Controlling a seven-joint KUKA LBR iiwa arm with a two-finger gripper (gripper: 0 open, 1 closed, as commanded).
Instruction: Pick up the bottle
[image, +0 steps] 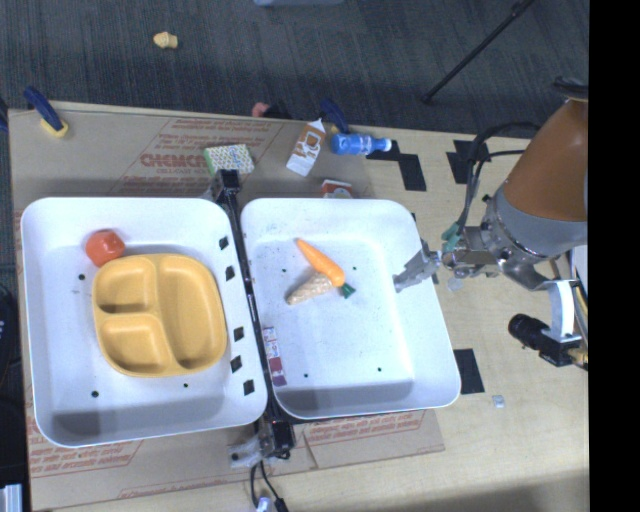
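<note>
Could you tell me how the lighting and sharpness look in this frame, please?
Camera view: even, soft light; faint shadows along the right bin's near wall; the carrot is fairly crisp; the gripper is soft-edged; the small blue bottle beyond the bins is slightly fuzzy.

Even, soft light from overhead; no hard glare. The white bins are bright, nearly washed out on their floors, with grey shadow pooled along the 6 o'clock walls. The table is evenly lit; the floor at 12 o'clock is dim. The picture is soft and grainy, and small print is unreadable.
</note>
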